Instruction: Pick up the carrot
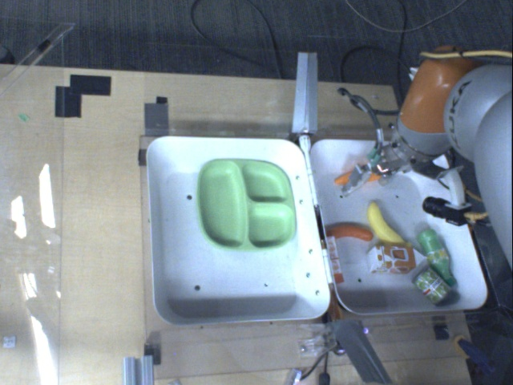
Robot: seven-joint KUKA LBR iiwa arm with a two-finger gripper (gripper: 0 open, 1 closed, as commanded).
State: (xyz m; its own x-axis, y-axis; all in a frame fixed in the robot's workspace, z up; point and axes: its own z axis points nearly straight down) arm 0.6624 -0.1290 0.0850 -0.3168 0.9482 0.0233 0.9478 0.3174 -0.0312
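Observation:
The carrot (349, 180) is a small orange piece lying in the upper left part of the right bin (353, 291), close to the divider. My gripper (375, 167) reaches down from the upper right and sits right at the carrot's right end, low over the bin floor. Its metal tip covers that end of the carrot, so contact cannot be judged.
In the right bin lie a yellow banana (385, 223), a reddish sausage (350, 232), a small carton (391, 257), a green bottle (434, 247) and a green can (431, 284). The left bin (172, 291) holds a green divided tray (246, 203). The arm's bulk covers the right bin's upper right corner.

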